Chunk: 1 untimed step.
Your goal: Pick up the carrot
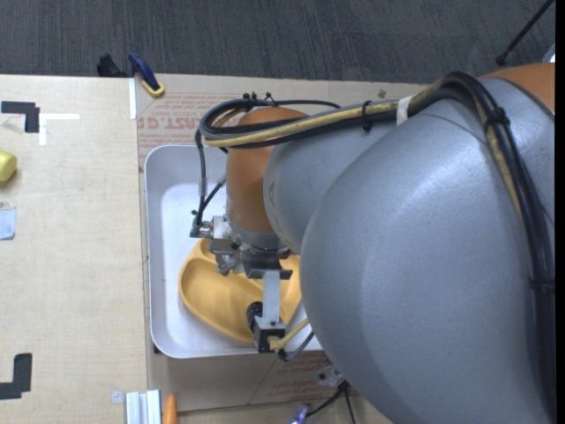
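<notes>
Gripper (265, 329) over yellow bowl (207, 299) (white bin (159, 237)).

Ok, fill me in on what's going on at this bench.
A grey robot arm with an orange band reaches in from the right and hangs low over a shallow white bin. Its claw is down over a yellow, bowl-like item lying in that bin. The arm hides much of the bin, so no carrot can be made out, and no grasp can be confirmed.
</notes>
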Each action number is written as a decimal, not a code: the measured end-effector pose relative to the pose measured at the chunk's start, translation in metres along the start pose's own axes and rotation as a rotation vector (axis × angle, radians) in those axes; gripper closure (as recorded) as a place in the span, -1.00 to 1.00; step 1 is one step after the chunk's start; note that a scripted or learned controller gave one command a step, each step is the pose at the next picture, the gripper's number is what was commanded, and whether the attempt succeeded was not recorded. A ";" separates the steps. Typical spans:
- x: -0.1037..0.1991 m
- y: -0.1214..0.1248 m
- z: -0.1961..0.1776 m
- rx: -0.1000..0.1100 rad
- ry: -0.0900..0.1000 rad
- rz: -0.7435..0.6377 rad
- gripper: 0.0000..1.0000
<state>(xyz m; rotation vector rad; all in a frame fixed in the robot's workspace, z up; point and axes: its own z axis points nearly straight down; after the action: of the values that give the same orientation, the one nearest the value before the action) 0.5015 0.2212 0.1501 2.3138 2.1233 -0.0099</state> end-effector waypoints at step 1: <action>0.005 -0.024 -0.063 -0.002 0.002 0.274 1.00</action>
<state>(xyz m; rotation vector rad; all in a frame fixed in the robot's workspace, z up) 0.4783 0.2284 0.2135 2.5817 1.7863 -0.0059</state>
